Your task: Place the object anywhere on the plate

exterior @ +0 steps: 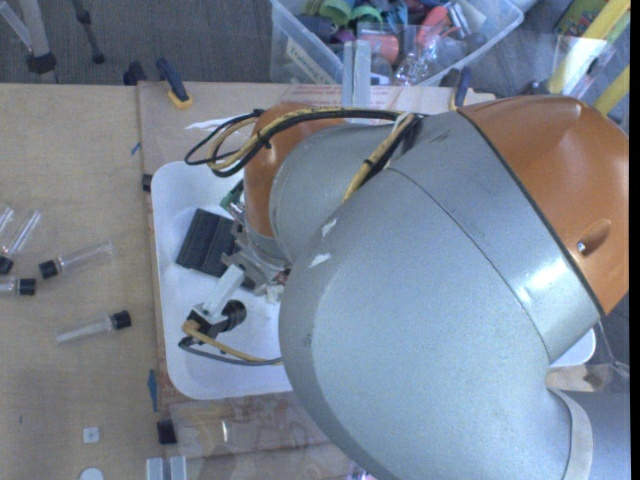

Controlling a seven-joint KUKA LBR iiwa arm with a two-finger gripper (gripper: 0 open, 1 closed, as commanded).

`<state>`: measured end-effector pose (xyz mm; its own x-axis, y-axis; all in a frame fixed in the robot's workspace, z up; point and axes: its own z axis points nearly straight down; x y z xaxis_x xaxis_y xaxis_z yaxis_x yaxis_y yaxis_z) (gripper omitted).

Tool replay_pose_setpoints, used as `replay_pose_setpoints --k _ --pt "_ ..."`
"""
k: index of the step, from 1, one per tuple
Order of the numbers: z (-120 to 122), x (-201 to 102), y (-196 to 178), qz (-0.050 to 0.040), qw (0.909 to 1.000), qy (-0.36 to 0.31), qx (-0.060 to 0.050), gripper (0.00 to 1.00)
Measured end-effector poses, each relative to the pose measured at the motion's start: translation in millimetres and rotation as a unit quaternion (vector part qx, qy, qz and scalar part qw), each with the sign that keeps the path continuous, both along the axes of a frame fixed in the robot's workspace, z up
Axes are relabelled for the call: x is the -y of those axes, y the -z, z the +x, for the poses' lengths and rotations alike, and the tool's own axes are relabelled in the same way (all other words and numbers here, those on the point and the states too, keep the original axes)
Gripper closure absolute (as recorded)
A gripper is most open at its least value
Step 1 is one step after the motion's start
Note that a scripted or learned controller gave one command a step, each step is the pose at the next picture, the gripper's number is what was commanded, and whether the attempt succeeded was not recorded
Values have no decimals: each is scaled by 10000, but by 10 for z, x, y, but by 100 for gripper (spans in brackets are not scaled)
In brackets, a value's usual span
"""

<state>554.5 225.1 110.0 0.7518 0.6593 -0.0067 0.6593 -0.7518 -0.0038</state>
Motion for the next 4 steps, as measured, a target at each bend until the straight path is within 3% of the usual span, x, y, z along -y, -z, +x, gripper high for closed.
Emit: replay_pose_setpoints --k 1,2,3,4 --pt "402 301 186 46 9995 320 66 100" --pt "368 129 129 -57 9793 -2024 -67 100" --pt "215 138 -532 24 9221 -3870 13 100" --pt "409 3 -1297 18 8863 -4631 33 100"
